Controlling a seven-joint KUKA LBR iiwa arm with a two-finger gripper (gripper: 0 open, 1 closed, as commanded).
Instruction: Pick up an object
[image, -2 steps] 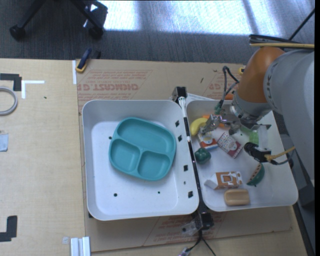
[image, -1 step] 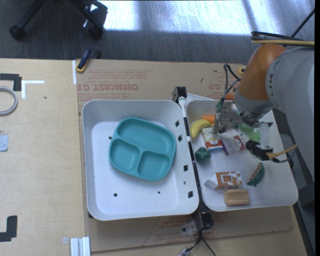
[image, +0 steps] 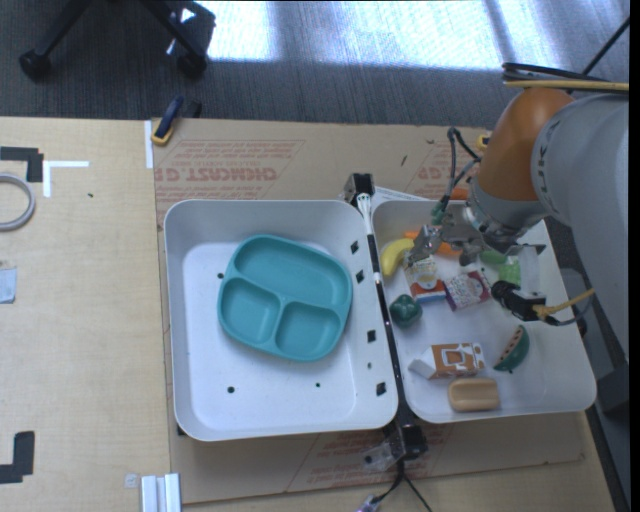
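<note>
The right bin (image: 560, 400) holds several small things. A yellow banana (image: 393, 257) lies near its left wall, with a dark green round piece (image: 405, 311) below it. My gripper (image: 424, 250) hangs low over the bin's upper left part, just right of the banana and above a small red and white pack (image: 428, 292). A pink and white box (image: 468, 290) lies just right of that pack. Nothing shows clearly between the gripper's tips.
A teal divided plate (image: 285, 297) lies in the left bin (image: 190, 400). Nearer the right bin's front are an orange and white carton (image: 455, 358), a tan bread loaf (image: 473, 394) and a watermelon slice (image: 513, 348). A pale green piece (image: 507, 268) lies under the wrist.
</note>
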